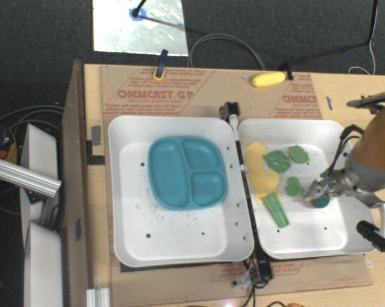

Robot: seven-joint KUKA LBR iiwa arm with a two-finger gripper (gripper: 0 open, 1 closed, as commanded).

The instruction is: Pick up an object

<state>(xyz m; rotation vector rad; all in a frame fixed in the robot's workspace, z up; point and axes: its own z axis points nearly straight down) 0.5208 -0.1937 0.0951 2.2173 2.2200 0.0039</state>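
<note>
Metal pincer (318,195) over small rounded teal object (320,202).

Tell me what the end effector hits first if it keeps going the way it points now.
Most likely the small dark teal object right at the end effector, in the right bin. Beyond it to the left lies a green piece. Depth is unclear from this slanted view.

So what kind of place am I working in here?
Likely a robotics lab bench: two white bins on a cardboard-covered bench, loose cables, and toy items such as a blue tray.
</note>
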